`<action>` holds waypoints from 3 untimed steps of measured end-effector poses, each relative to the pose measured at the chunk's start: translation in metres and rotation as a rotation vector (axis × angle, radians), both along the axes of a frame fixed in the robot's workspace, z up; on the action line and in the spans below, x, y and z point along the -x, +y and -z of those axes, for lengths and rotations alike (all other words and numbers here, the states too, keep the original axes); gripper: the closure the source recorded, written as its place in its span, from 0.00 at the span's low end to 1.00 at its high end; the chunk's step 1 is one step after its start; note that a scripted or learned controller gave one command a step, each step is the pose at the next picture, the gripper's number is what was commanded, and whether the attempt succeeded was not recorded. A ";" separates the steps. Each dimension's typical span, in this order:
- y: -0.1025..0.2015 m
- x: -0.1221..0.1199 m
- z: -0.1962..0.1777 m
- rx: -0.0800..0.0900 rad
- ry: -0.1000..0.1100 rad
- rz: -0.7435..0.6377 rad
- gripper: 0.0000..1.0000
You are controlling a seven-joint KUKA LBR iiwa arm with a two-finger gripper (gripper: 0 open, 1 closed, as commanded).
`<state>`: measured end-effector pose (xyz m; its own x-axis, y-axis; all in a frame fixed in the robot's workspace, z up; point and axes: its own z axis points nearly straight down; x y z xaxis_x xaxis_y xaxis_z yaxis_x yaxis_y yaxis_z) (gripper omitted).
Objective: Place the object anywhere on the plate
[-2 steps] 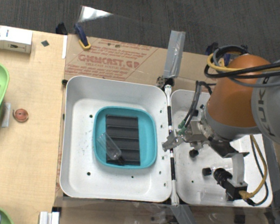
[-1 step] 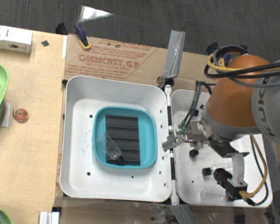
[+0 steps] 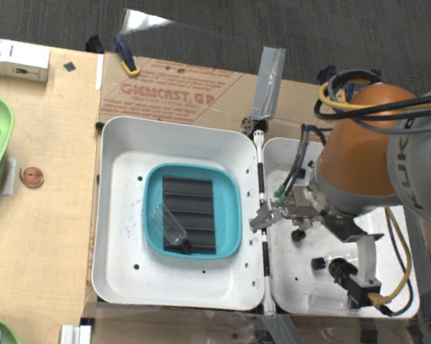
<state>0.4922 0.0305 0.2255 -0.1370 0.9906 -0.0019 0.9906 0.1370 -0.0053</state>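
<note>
One dark ridged object (image 3: 188,213) lies on the teal plate (image 3: 230,208).

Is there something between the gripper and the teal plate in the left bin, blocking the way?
Only the bins' adjoining walls lie between. The gripper hangs right at them, and the teal plate sits just beyond in the left bin, already bearing a black ribbed object.

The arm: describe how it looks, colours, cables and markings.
The arm is grey with a rounded orange band above the wrist and part of dark lettering on the grey shell. Yellow and black cables loop over the orange section; another yellow cable runs below, beside black fittings.
</note>
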 end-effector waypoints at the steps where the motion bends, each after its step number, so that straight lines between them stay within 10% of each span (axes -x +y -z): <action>1: 0.022 0.014 -0.024 0.000 -0.003 0.023 0.00; 3: 0.022 0.014 -0.024 0.000 -0.003 0.023 0.00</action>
